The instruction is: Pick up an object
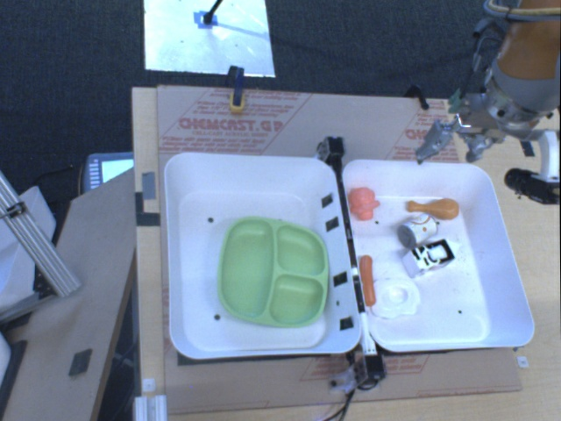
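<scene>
Right bin (504,235): drumstick (433,207) lengthwise left-right

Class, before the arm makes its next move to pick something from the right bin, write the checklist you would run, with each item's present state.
1. Pincer carrying nothing: ok, it looks open and bare.
2. Pincer above the right bin: not ok, it hangs over the far rim.
3. Chicken leg lying apart from neighbours: ok.
4. Pink toy reachable: ok, though near the divider.
5. Black-and-white object graspable: cannot tell.
</scene>
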You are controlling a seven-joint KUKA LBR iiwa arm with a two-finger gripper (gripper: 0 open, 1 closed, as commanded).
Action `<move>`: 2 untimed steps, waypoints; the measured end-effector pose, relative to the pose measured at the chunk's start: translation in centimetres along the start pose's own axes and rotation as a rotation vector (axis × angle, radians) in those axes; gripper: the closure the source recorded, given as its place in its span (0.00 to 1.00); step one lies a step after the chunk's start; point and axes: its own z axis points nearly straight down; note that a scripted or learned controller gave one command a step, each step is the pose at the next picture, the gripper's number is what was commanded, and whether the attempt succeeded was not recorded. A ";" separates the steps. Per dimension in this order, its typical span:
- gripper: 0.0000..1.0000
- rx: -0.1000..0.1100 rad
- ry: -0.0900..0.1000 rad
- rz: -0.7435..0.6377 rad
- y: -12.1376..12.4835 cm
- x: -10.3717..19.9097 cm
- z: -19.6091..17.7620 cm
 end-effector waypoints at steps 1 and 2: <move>0.00 -0.010 -0.001 -0.001 0.2 0.0 -0.6; 0.00 -0.004 0.000 -0.001 0.0 0.7 5.5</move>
